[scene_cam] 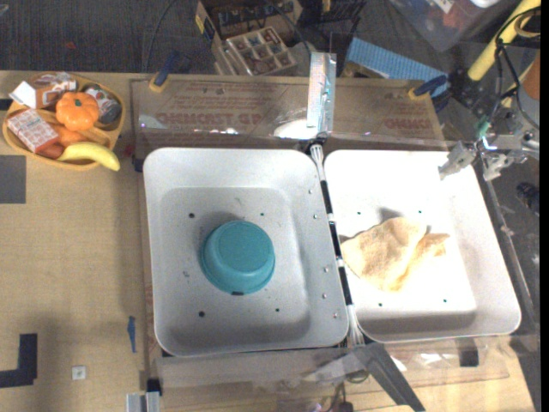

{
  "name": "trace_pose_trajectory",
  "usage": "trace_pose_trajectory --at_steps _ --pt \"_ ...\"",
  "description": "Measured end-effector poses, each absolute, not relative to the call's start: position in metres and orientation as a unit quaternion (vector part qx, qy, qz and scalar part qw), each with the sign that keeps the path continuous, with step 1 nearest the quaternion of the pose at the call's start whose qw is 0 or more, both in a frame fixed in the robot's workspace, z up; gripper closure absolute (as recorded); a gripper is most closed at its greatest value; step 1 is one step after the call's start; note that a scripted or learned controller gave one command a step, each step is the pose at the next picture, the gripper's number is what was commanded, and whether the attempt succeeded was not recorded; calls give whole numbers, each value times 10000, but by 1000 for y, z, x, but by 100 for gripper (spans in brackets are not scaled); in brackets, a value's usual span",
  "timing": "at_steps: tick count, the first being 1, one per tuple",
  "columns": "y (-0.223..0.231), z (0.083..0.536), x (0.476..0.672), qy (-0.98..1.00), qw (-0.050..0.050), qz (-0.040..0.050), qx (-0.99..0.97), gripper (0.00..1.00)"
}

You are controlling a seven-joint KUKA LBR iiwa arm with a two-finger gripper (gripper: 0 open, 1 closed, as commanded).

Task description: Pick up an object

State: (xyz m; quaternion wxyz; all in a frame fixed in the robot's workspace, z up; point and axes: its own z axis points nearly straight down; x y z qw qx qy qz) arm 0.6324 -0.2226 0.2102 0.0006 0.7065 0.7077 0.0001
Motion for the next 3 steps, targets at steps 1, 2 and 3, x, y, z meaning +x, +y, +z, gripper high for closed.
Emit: trace_pose_trajectory --at_steps 1,2,3 --pt "-214 98 646 7105 0 40 7037 0" --pt "-214 98 646 7105 0 40 7037 0" --pt "-202 86 668 7032 -35 4 7109 0"
